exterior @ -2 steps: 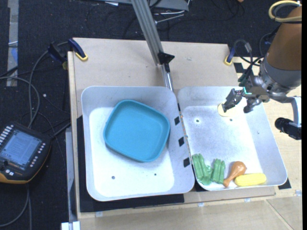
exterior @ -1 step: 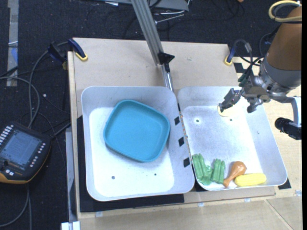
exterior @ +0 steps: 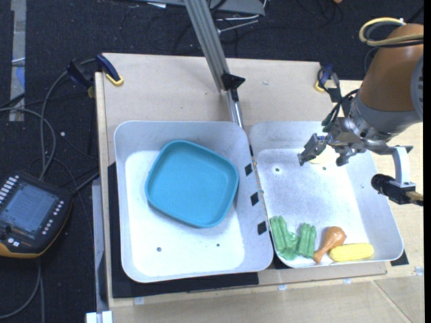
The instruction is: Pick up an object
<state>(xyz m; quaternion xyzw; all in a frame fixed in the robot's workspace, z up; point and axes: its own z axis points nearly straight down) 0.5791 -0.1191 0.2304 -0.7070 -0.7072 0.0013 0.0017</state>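
Over on the bench (exterior: 168, 89) I've got the two white bins side by side. Biggest thing in play is the left bin (exterior: 135, 247), which carries a teal square plate (exterior: 192, 184) sitting flat, corners turned a bit like a diamond. I'm ignoring that one for now.

The right bin (exterior: 377, 207) is where my arm is working. All the small stuff sits bunched along its near edge, at the bottom of my view: two green pea pods (exterior: 293, 237), a toy drumstick (exterior: 328, 239) and a yellow lemon-ish piece (exterior: 351, 252).

My gripper (exterior: 328, 151) hangs over the far part of that bin with its two fingers spread and nothing between them. So everything grabbable lies toward the near edge from the fingertips, well apart from them, and roughly straight down the frame.

Orientation-wise: the pea pods run lengthwise toward the near edge, almost parallel to each other. The drumstick lies slanted, fat end up-right, thin bone end down-left, just beside the pods. The yellow piece lies with its long axis running across the frame, touching or nearly touching the drumstick, can't tell which.

I reckon the pods are my best shot, closing across their short width.
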